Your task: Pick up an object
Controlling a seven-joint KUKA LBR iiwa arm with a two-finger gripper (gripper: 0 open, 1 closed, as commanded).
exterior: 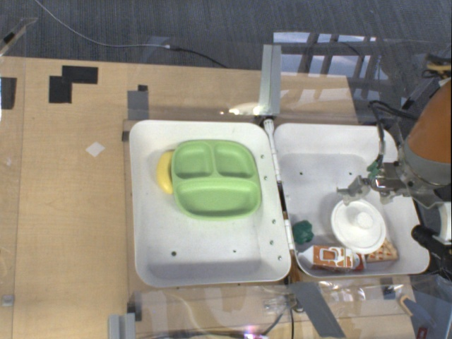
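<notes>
Green tray (215, 179) looked smooth matt plastic; bins (205, 260) white plastic, slight sheen; bench (63, 210) pale wood w/ glossy cover.

Left bin (152, 253): a green tray (214, 177) is occupying the upper middle, with a yellow item (164, 173) tucked against its left edge; the floor below and to the left is lying open for approach. Right bin (311, 147): the upper-left floor is staying free, while a white lid (359, 224), a carton (337, 258), a cracker (385, 251) and a green piece (302, 232) are crowding the lower part. The arm (431, 136) is blocking the right side.
</notes>
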